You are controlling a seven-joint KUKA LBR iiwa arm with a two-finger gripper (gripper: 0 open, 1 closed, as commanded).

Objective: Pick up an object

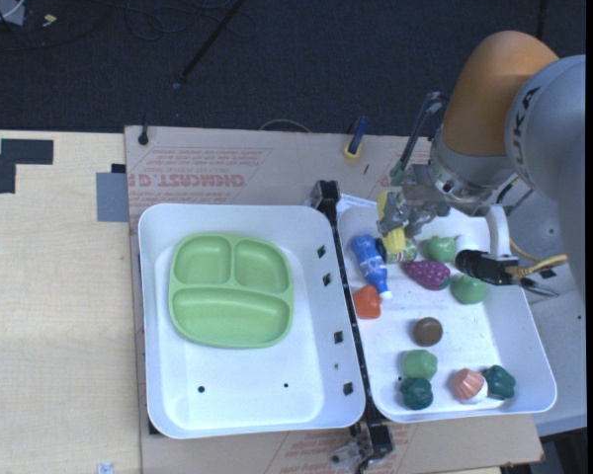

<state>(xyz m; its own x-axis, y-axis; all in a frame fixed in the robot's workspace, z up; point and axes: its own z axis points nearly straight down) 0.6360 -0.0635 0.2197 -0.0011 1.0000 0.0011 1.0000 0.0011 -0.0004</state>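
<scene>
Right bin (534, 363): claw (400, 227) over small yellow obj (394, 244), beside blue bottle (370, 261).

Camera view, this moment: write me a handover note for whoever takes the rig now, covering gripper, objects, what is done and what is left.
Gripper: low over the far-left part of the right bin, right by a yellow object; whether anything is held cannot be told.
Objects in the right bin: blue bottle, orange piece, purple piece, brown ball, green pieces and a pink-white one along the near side.
Left bin: holds a green divided plate.
Done: arm is down among the objects.
Left: confirm a grasp and lift one object clear.
</scene>
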